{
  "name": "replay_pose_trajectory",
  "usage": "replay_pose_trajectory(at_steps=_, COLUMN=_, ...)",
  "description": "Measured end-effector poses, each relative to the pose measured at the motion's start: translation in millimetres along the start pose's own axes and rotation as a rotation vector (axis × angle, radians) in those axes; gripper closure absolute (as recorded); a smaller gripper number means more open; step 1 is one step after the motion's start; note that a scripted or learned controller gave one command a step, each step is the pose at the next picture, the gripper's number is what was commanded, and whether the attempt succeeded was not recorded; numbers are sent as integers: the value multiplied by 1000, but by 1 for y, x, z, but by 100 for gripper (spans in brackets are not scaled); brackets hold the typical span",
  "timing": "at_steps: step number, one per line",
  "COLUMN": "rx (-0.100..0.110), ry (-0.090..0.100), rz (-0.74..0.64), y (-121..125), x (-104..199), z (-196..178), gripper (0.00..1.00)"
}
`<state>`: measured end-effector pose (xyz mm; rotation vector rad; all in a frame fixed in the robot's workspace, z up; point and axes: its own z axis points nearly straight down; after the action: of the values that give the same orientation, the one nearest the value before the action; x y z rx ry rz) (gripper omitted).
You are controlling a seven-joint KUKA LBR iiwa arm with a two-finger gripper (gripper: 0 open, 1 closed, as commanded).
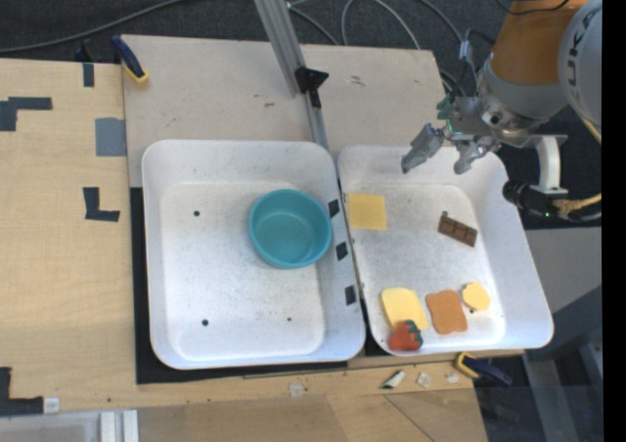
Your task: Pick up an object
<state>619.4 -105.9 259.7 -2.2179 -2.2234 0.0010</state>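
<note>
L bin point(176, 332): white, shallow, speckled; holds 1 teal bowl point(290, 227), upright, nr the bin's right-centre.
R bin point(528, 279): white, shallow, touching L bin along shared edge; holds 6 small items.
R bin, upper left: pale yellow square piece point(368, 211), flat, nr the divider.
R bin, mid right: brown choc-like bar point(457, 229), small, lying at a slant, apart from the rest.
R bin, near edge: yellow slab point(402, 306), orange toast-like piece point(446, 312), small yellow round point(475, 296) — in a row, close together; red strawberry-like item point(406, 336) just below the yellow slab, touching it.
Gripper point(443, 156): over R bin's far edge, fingers spread apart, nothing betw them.
Arm point(544, 34): grey w/ orange band, enters from right.
Bench point(59, 264): light wood.
</note>
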Motion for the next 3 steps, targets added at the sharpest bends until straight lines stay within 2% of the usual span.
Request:
replay_pose_trajectory(at_steps=1, rx=0, ry=0, rz=0, y=0, x=0, z=0, gripper=0)
replay_pose_trajectory(at_steps=2, rx=6, ry=0, rz=1, y=-6, x=9, z=57, gripper=0)
replay_pose_trajectory(at_steps=3, rx=5, ry=-1, rz=1, y=-4, x=6, z=102, gripper=0)
